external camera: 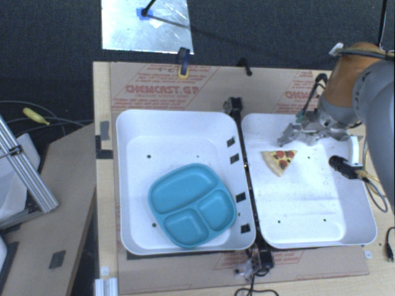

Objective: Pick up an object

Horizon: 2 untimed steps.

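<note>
- You are at the approach step: nothing is lifted, and the pizza slice [279,160] lies flat on the floor of the right bin [321,227], toward its upper left part, near the divide between the two bins.
- The gripper [286,138] hangs low over the same bin, just up from the slice, tips pointing toward the view's left. It looks apart from the slice, not touching it, though the slant of the view makes the height hard to judge.
- Whether the gripper is spread or pressed together, you cannot tell at this scale; nothing shows held in it.
- The left bin [142,165] holds a blue divided plate [192,205], well apart from the gripper and not the nearest target.
- Your next move, as I judge it, calls for a short shift toward the view's lower edge so the tips bracket the slice, then a descent to the bin floor.
- The slice is thin and flat, so expect a hard grasp: the tips must get right down to the floor and close across a narrow part, or they will skid over the top.
- Keep clear of the bin's inner wall on the left.
</note>
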Tool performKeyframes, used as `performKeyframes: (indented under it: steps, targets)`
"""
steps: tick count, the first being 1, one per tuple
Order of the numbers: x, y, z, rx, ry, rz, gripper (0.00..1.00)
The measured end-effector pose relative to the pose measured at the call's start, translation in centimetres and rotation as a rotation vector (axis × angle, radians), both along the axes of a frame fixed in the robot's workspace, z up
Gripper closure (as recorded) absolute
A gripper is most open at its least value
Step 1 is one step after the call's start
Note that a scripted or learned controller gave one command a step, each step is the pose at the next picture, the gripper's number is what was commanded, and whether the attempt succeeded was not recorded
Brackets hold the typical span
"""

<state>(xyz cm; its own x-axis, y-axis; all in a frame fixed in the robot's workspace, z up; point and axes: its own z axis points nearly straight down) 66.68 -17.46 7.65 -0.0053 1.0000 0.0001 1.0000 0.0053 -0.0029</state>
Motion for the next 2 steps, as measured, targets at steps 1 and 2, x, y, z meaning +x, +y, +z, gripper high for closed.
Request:
performKeyframes:
  steps: [1,2]
  targets:
    - [-4.9,6.3,0.8,0.004,0.0,0.003,0.0]
    - [0.4,2.2,1.6,-0.003,-0.011,-0.001,0.0]
